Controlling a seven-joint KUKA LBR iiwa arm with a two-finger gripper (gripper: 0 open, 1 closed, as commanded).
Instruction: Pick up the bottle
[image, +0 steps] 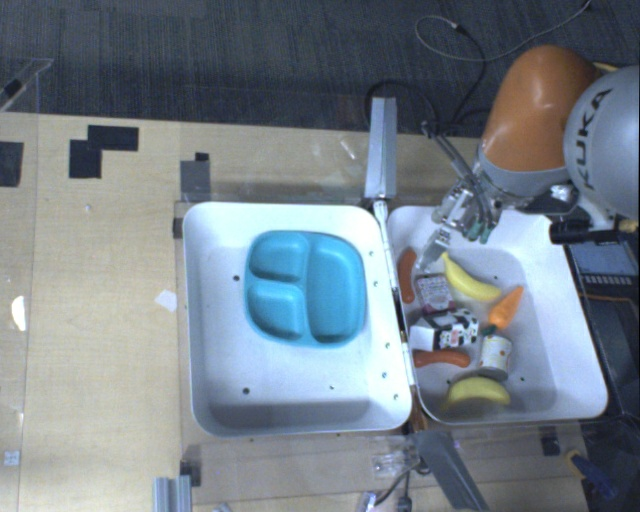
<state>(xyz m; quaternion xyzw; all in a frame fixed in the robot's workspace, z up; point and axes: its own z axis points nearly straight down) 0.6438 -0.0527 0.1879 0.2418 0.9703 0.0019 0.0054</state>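
Overhead, the claw (441, 243) hovers above the right bin's (560, 400) clutter.

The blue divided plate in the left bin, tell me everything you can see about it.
The blue divided plate is a rounded-square tray of what looks like matte turquoise plastic, moulded into three compartments: two smaller ones on its left side, one larger on its right. It lies flat and right side up on the floor of the left white bin, roughly central, slightly toward the back. It touches the bin floor alone, and its compartments hold no items.

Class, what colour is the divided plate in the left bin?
Blue, a light turquoise shade; the divided plate shows best in the camera view.
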